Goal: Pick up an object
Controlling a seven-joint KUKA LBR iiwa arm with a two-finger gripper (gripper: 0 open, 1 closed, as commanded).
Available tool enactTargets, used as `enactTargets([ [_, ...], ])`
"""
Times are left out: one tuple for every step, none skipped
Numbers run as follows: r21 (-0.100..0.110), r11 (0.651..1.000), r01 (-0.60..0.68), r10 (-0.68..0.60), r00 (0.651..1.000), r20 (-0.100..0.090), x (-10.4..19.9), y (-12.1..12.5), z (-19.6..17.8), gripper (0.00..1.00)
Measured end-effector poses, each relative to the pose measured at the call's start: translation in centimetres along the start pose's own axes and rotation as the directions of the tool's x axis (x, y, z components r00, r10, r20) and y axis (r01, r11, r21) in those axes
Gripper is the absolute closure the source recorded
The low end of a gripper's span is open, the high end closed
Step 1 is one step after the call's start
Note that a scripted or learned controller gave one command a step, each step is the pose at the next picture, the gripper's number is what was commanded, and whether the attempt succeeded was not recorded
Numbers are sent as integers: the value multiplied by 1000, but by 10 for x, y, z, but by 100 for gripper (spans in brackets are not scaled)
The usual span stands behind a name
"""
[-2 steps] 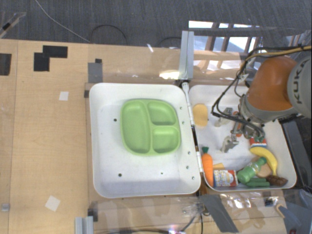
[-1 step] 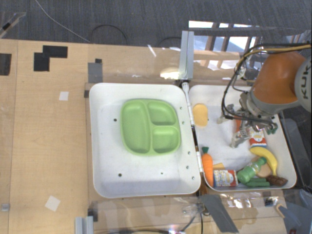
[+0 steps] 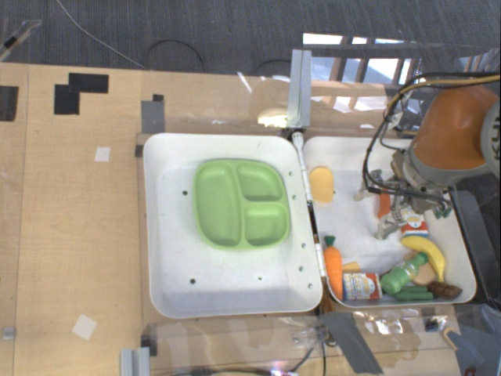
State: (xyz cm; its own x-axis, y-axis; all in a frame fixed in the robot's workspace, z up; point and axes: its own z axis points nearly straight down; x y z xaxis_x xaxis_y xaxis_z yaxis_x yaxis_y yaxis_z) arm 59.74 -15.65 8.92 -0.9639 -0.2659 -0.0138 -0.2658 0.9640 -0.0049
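Toys crowd the right bin [image 3: 344,159]'s near corner: a glossy curved banana [image 3: 428,251], a ridged carrot [image 3: 333,265], a labelled can [image 3: 361,286], a green bottle [image 3: 405,276]. The gripper [image 3: 401,219] hangs just above them, beside a small carton [image 3: 414,226]; whether it is open or holding anything, I cannot tell. This looks like the approach; next comes a descent onto one piece. The left bin [image 3: 168,288] holds a smooth green divided plate [image 3: 239,204].

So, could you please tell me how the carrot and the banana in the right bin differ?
The carrot is orange with a green top; the banana is yellow. The carrot lies straight against the bin's left wall; the banana curves near the right side. Both are toy foods.
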Motion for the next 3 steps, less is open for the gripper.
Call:
enactTargets([
  [0,996,-92,92,996,1,13,-10,0,0],
  [6,996,-87,87,996,19,7,-10,-16,100],
  [5,996,-87,87,996,17,8,-10,-16,0],
])
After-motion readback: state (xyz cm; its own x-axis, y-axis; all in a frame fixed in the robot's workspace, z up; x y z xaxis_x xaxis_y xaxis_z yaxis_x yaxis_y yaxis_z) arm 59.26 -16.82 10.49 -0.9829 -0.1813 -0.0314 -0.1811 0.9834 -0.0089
